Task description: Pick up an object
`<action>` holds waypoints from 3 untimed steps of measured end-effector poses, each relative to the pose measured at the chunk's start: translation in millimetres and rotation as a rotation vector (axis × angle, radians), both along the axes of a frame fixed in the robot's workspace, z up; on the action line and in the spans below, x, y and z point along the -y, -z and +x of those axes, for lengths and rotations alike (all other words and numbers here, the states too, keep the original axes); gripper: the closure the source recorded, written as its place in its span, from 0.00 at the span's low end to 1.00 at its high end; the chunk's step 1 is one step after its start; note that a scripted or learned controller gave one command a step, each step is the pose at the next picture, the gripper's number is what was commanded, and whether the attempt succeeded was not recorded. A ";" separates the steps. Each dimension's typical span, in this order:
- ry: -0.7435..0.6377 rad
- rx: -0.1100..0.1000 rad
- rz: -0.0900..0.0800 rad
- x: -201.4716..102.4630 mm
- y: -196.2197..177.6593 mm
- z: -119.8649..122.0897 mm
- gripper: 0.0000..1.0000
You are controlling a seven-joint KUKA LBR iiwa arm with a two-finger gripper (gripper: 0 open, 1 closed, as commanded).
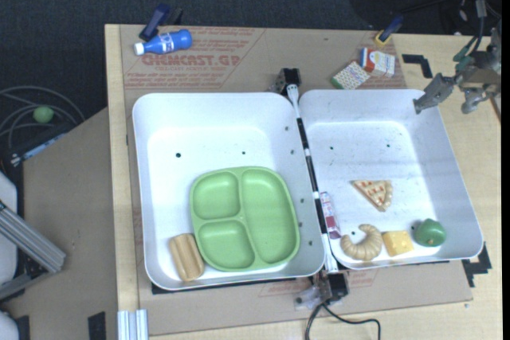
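Observation:
The right bin (446, 171) holds a pizza slice (373, 192), a croissant (361, 243), a yellow block (397, 243) and a green pepper-like toy (429, 232), all near its front edge. My gripper (444, 101) hovers over the bin's far right corner, well away from those items. Its two fingers are spread open with nothing between them. The left bin (159, 139) contains a green divided plate (243, 216) and a tan bread piece (186, 256) at the plate's front left.
A small pink and white tube (327, 215) lies along the seam between the bins. On the cardboard behind the bins sit a blue bottle (163, 42) and small cartons (364, 69). A metal rail (32, 239) lies at the left.

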State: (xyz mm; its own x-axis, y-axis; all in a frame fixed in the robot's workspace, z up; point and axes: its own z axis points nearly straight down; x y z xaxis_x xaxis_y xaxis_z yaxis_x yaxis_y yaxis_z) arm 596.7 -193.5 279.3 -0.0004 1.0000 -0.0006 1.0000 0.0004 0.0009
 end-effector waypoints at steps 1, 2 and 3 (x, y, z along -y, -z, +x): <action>0.001 -0.003 0.001 3.4 123.6 -39.1 0.00; 0.000 0.005 0.001 -35.4 191.2 -70.8 0.00; 0.001 -0.003 0.002 -17.4 149.0 -117.9 0.00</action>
